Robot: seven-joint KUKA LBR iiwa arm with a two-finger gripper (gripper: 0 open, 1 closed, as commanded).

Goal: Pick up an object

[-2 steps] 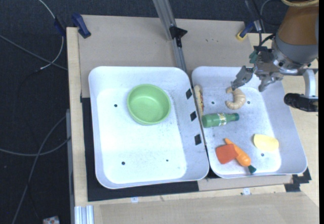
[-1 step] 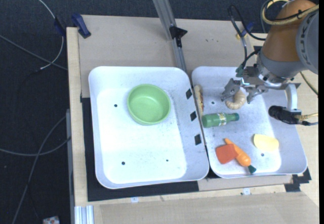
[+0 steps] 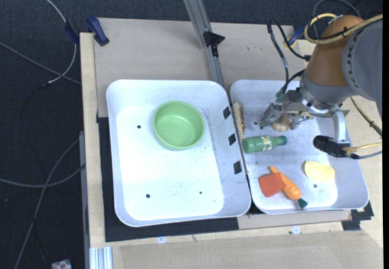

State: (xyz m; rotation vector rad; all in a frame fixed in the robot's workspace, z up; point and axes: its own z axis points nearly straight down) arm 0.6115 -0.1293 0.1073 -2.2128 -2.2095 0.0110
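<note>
Where the gripper [image 3: 278, 117] hangs low over the upper middle of the right bin [image 3: 352, 184], a small tan object [image 3: 282, 123] lies right under it, partly hidden by the metal of the tool. From where I stand I cannot tell whether the gripper is spread or pressed together, nor whether the tan object is pinched or only lying on the bin floor beneath it.

Just below that spot, a green bottle [image 3: 264, 143] lies on its side, with its cap end pointing toward the arm's side of the bin. Nearer the front edge sits an orange and red toy [image 3: 279, 185] with a dark green tip, and a pale yellow piece [image 3: 319, 170] lies a little to its right, apart from it. A wooden stick [image 3: 239, 119] runs along the bin's left wall, close to the divide between the two bins.

The arm [image 3: 331, 61], orange at the band and grey above it, reaches in from the right, with cables looping around it.

Across the divide, the left bin [image 3: 164, 192] holds a green bowl [image 3: 178, 125], which stands upright in its upper half. Three small black tabs [image 3: 232, 139] sit along that bin's right wall.

Both bins rest on the pale wooden bench [image 3: 152, 49]. A slanted metal pole [image 3: 193, 0] crosses the bench's far side, and a blue clamp [image 3: 97, 30] grips the far left corner.
</note>
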